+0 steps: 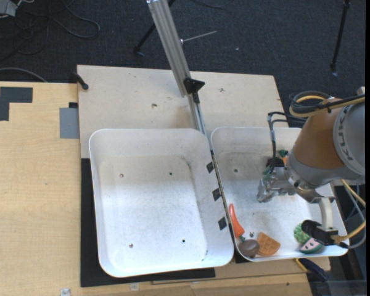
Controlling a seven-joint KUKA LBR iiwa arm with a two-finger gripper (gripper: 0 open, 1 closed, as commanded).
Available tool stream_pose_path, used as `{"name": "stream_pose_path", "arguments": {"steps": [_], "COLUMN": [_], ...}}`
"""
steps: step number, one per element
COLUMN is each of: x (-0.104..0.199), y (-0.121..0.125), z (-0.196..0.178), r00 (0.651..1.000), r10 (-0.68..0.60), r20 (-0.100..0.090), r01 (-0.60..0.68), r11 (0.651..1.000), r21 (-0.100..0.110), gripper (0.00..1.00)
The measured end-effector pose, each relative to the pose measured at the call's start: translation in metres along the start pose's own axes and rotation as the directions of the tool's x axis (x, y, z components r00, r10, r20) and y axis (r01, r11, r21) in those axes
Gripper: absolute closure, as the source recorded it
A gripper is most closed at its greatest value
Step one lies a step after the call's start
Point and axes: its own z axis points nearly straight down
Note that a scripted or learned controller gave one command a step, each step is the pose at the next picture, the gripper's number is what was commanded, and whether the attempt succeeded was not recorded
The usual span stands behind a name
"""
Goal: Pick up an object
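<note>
Two white bins sit side by side on the counter (142, 97). The left bin (111, 147) is beside the right bin (234, 143), and a metal rail (172, 42) runs down at a slant toward the divide between them.

We locate the candidate objects in the near end of the right bin. An orange stick (235, 220) lies along the bin's left wall. A brown lump (250, 247) sits just below it, touching or almost touching a tan waffle-like piece (267, 245). A green and pink item (309, 239) lies near the bin's right corner, apart from the others.

The end effector (270, 190) hangs over the middle of the right bin, below the arm (324, 147). We see nothing between its tips. We cannot tell from this view whether it is released or clenched. We judge the pick as not yet made.

Risks from this position:

1. The end effector stands over bare bin floor, well apart from every object. A straight descent would likely close on nothing.
2. The stick lies against the wall. We expect one tip to strike the wall or slide off the stick.
3. The lump and the tan piece crowd each other. A grasp there may push one aside or catch both.
4. The green and pink item sits close to the rim and to the arm's cabling, so an approach there may snag.
</note>
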Motion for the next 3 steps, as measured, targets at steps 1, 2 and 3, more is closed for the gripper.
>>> {"name": "stream_pose_path", "arguments": {"steps": [1, 2, 3], "x": [0.007, 0.012, 0.011], "y": [-0.001, -0.009, -0.008], "z": [-0.046, -0.102, -0.155], "r00": [1.0, 1.0, 1.0], "r10": [-0.009, -0.009, -0.01], "r20": [0.001, 0.001, 0.002], "r01": [0.009, 0.009, 0.01], "r11": [1.0, 1.0, 1.0], "r21": [-0.007, -0.007, -0.009], "gripper": [1.0, 1.0, 1.0]}}
